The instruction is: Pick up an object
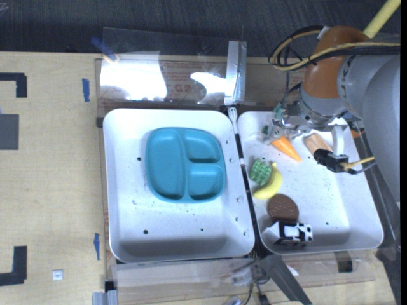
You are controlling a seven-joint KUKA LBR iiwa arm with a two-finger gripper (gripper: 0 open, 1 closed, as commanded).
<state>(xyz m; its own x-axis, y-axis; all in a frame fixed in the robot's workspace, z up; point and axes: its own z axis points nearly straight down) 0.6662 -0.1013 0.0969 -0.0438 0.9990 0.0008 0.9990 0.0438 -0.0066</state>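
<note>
While the grey arm [372, 81] fills the upper right of the frame, orange band above the wrist, we see its gripper [284, 124] low over the upper left corner of the right bin [331, 227]; we cannot tell how it is set or whether it holds anything.

Largest on the bench are the two white bins. At centre, the left bin [127, 221] carries a blue divided plate [186, 164], lying flat in its upper middle. Behind it, at upper centre, a clear plastic sheet [165, 75] glares in the light.

Within the right bin, an orange carrot [286, 147] lies just below the gripper, and a tan piece [316, 143] sits just right of it. Along the bin's left side a yellow banana [269, 184] curves, with a small green bumpy item [260, 170] touching its upper end. Below them sits a brown round cookie-like disc [282, 206], and near the bottom edge a small black-and-white toy [294, 232].
</note>
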